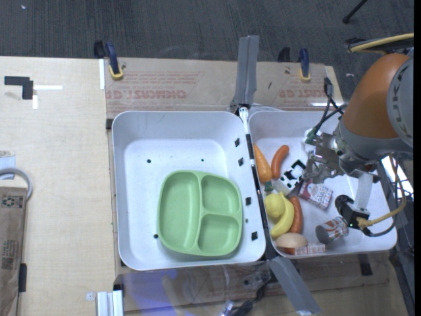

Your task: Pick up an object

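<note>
The right bin [368, 245] holds several toy foods. An orange carrot [262, 164] and a red sausage [280, 158] lie at its left. Below them are a yellow banana [281, 221], a second red sausage [297, 214] and a peach-coloured piece [293, 242]. A red and white packet [318, 195] lies mid-bin, with a small can [331, 230] on its side below it. My gripper [308, 178] hangs low over the bin's middle, just above the packet's left end and beside a black and white item [292, 172].
The left bin [131, 143] holds a green divided plate [200, 212]. A grey divider [247, 71] runs between the bins. The arm's orange band [375, 101] and cables [378, 219] overhang the right bin's right side. Bare bench lies to the left.
</note>
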Motion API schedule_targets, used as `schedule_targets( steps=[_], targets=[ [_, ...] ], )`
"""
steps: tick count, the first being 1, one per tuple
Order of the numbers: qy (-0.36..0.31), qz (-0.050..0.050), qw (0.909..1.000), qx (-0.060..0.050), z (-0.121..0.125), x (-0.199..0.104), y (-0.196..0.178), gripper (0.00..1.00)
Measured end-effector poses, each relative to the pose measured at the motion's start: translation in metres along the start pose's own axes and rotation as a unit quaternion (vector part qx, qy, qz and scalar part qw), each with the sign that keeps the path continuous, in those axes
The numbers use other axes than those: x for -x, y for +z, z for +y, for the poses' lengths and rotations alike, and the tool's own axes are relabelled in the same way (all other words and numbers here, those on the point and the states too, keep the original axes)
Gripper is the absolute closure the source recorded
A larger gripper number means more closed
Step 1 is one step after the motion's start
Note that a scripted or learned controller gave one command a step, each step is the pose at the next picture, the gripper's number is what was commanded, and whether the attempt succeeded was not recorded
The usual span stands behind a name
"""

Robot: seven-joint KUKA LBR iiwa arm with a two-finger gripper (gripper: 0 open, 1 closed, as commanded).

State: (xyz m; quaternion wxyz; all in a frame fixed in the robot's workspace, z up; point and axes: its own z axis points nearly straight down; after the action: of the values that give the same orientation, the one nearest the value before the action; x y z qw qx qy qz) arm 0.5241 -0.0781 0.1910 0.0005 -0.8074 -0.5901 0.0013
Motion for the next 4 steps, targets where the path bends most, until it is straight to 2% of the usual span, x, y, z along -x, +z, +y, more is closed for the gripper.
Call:
schedule_targets(
  steps=[1,2,3,4],
  targets=[
    [0.0,0.0,1.0,0.0,0.0,0.0,0.0,0.0],
    [-0.066,0.001,0.9978,0.005,-0.01,0.045,0.095,0.0],
    [-0.08,0.0,0.9968,0.0,0.028,0.072,0.038,0.0],
    [-0.023,0.002,0.9997,0.002,0.028,0.083,0.096,0.0]
  ],
)
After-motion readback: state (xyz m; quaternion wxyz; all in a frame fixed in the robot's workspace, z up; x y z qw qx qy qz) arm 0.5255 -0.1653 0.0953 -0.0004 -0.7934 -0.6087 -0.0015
